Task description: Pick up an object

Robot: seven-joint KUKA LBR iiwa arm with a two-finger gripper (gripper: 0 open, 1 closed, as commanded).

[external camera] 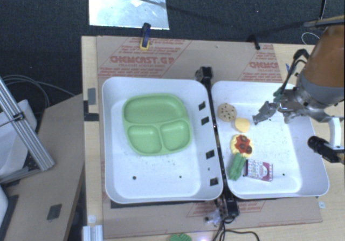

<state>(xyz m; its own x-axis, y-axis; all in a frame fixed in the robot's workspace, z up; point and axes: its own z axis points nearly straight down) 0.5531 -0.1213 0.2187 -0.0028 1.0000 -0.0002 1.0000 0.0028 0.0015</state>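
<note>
Two white bins sit side by side mid-frame. Left bin [116, 180] holds just a green divided plate [157, 124], lying flat w/ nothing on it. Right bin [302, 175] holds the pickable stuff, bunched along its left wall, likely scattered for grasp tries: cookie [227, 111], yellow oval piece [242, 124], red-yellow-green toy [239, 155], small printed packet [259, 170]. Gripper [275, 109] hangs over right bin's upper middle, just right of yellow piece; jaws look spread, pinching nothing.
</note>
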